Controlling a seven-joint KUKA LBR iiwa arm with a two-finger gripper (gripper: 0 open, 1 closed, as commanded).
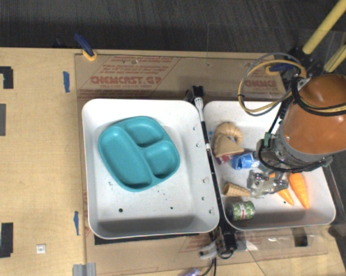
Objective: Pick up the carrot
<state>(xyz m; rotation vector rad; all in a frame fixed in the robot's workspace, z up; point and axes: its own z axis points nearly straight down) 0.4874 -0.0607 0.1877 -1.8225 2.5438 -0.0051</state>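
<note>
**Claw low in the right bin, beside the carrot**

The carrot [299,190] lies at the lower right of the right bin [322,214], just right of the claw [266,183]. I cannot tell the claw's state. A can [241,210] lies at lower left of it. A teal plate [139,152] sits in the left bin [98,211].

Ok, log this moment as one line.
task: pick carrot | gripper: over right bin, beside carrot | carrot: lying in bin, not held

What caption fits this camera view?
Gripper hovers in the right bin beside the carrot; teal divided plate lies in the left bin.
</note>
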